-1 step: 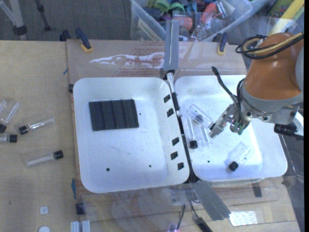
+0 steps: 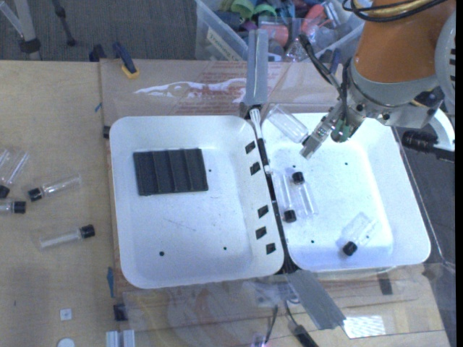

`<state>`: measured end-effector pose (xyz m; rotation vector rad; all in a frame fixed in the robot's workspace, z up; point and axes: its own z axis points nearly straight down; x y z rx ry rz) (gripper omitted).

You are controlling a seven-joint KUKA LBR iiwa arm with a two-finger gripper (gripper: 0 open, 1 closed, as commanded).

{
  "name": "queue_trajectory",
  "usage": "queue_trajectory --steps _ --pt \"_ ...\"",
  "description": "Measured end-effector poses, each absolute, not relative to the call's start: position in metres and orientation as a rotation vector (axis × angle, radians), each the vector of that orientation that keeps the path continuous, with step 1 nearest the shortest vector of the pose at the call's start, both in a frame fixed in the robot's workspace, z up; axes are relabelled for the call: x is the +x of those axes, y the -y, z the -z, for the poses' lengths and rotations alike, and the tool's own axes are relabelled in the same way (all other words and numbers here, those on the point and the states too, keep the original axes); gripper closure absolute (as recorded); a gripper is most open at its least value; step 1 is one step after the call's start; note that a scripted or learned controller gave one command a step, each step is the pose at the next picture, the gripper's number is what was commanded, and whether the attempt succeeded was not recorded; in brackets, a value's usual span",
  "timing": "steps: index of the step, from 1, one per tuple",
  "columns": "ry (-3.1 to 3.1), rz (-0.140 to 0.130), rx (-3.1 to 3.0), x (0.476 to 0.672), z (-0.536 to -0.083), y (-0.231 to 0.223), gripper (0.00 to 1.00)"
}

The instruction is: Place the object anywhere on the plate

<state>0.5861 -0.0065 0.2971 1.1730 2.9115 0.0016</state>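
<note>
One fixed camera, mounted above the bench (image 2: 51,121), looks down at a slant. Both white bins sit mid-frame: left bin (image 2: 145,266), right bin (image 2: 405,230), side by side, fully in view. Moderate distance, enough to take in bench surface on the left and a clear tub of clutter (image 2: 217,13) at the far edge. The arm (image 2: 401,35) enters from the upper right, close to the lens.
</note>
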Motion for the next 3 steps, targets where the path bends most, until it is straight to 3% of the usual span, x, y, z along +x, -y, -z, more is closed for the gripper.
queue_trajectory --steps 1,2,3 --pt "-2.866 -0.002 1.284 0.570 -0.298 -0.110 1.00" --pt "-2.882 0.002 1.254 0.498 -0.299 -0.193 1.00" --pt "-2.662 -0.003 1.663 0.572 -0.408 -0.219 1.00"
